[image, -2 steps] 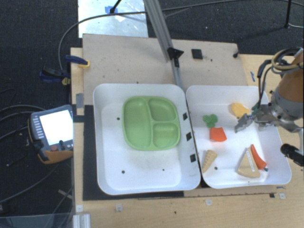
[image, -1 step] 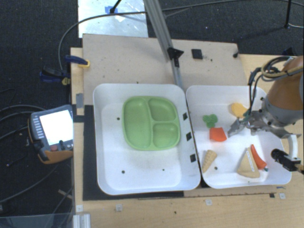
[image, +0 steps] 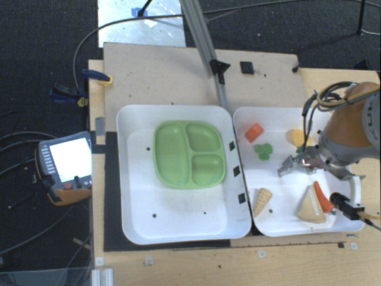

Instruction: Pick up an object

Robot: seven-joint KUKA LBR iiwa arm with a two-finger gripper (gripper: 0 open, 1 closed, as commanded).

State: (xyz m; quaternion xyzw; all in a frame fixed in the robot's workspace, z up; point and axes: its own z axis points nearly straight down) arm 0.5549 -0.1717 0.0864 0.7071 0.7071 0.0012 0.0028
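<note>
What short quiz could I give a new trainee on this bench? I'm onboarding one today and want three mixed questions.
1. True or false: the green divided plate lies in the left bin.
2. Which item lies nearest the gripper: A) green broccoli piece, B) ice cream cone, C) orange block?
3. Fill in: the sandwich wedge lies in the ___ bin.

Key: 1 true; 2 A; 3 right.

No lettering, label, brand or number can be read anywhere; the handheld screen [image: 70, 158] off the bench's left edge glows blank white.
</note>
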